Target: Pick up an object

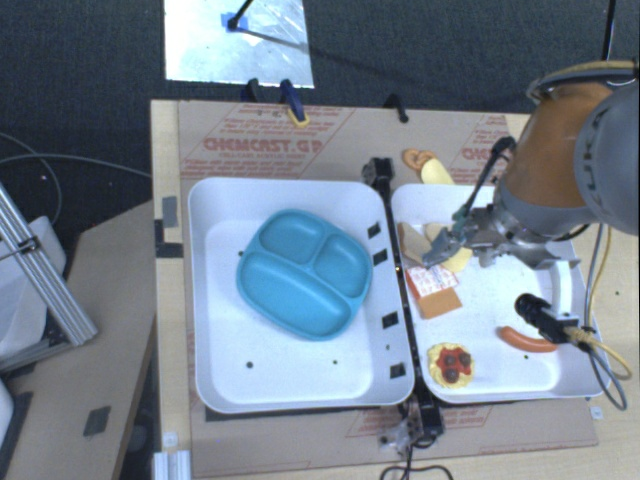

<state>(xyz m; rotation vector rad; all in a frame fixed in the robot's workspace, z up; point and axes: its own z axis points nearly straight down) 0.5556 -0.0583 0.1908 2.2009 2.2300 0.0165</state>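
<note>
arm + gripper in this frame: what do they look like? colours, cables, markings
One arm: bulky rounded grey housing with a broad orange band above the wrist. The gripper is slim grey metal, narrowing toward its tip. A thin dark cable runs along the wrist to it. No readable markings show.

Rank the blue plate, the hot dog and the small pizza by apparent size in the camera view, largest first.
1. Blue plate, by far the largest.
2 and 3. Hot dog and small pizza look alike in area: one longer, one rounder. I won't rank them.
</note>
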